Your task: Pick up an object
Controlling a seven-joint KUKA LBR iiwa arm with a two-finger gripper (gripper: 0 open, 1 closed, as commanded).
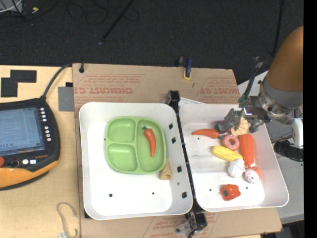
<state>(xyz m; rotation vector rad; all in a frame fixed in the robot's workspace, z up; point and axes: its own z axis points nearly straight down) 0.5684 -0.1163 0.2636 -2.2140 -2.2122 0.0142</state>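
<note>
Pale toy (pixel 242 128) beneath gripper (pixel 237 122)

Right bin (pixel 277 195): toy food heaped near far right edge — chili (pixel 205 132), donut (pixel 230 142), corn (pixel 227 154), carrot (pixel 247 149), mushroom (pixel 235 168); red pepper (pixel 230 192) apart toward near edge.

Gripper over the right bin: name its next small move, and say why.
Probably a short descent. The gripper hangs at the upper edge of the toy pile, above a beige piece beside the pink donut, and nothing shows between its fingers.
</note>
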